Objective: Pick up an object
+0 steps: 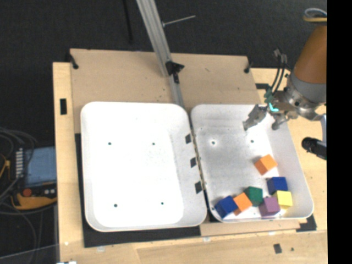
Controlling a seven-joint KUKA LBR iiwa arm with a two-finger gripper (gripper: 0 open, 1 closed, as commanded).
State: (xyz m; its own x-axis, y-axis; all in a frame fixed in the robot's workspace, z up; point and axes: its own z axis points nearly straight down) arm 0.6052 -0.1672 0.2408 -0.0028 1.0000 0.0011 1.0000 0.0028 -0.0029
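Two shallow white bins sit side by side on my desk [220,246]: the left bin [137,164] and the right bin [220,147], which carries every block. My arm [312,59] reaches in from the right, its orange band above the grey wrist, and my fingers [264,119] hang over the far right corner of the right bin. They are spread apart, one prong slanting left toward the bin floor and the other pointing down near the rim, with nothing between them. The blocks lie well apart from my fingers, gathered toward the near right corner. An orange block [266,164] sits alone, closest to me. Below it a blue block [277,184] touches a yellow block [284,198], and a purple block [269,206] sits just beside the yellow one. Further left along the near wall, a green block [254,194], a second orange block [242,202] and a second blue block [226,206] form a tight row.
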